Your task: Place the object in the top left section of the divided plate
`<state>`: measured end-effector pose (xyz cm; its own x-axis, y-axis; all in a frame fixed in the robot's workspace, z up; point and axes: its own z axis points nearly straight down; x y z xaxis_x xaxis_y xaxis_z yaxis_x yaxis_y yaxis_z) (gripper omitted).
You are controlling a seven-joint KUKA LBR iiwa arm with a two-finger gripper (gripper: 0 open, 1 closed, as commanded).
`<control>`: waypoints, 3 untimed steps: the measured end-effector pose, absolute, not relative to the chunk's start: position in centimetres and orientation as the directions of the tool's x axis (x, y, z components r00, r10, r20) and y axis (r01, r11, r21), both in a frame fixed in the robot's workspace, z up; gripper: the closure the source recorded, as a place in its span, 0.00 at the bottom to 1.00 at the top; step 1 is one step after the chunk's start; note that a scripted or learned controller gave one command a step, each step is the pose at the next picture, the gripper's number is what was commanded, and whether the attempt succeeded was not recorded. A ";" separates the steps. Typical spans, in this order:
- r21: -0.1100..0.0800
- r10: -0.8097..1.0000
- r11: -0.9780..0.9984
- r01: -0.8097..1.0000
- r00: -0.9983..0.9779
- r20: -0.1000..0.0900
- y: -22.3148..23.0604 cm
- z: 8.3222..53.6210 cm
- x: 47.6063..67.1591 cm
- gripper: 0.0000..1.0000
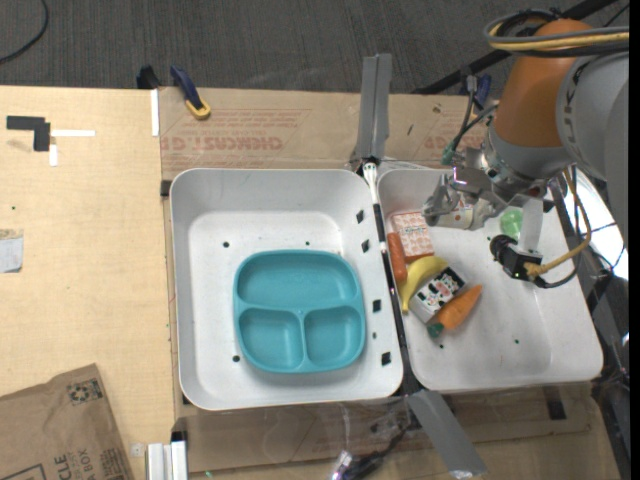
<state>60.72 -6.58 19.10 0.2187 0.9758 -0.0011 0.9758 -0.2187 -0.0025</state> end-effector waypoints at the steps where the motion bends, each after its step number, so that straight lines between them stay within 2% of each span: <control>1: -0.003 0.981 -0.196 0.981 0.196 -0.002 -0.9 19.1 54.0 1.00; 2: -0.005 0.977 -0.211 0.977 0.211 -0.002 6.4 19.0 50.4 1.00; 3: -0.004 0.989 -0.147 0.989 0.147 -0.002 6.7 21.4 47.7 1.00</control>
